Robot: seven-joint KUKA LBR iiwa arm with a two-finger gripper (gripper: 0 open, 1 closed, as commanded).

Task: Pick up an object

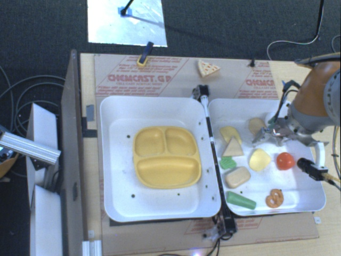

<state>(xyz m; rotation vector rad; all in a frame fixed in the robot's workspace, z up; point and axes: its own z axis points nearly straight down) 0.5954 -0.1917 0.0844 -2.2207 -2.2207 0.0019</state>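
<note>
The gripper (268,134) hangs low in the right bin (317,201), fingers parted and empty as best I can tell, with the tan lump (256,125) just to its left and the yellow piece (259,160) below.

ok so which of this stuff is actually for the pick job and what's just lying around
For the job: gripper; right bin's toy food, such as red tomato, pretzel, green pickle, yellow lemon.

Lying about: yellow divided tray in left bin, cheese wedge on the bench.

Toy foods (259,160) scattered loose in right bin (314,199), none lifted
</note>
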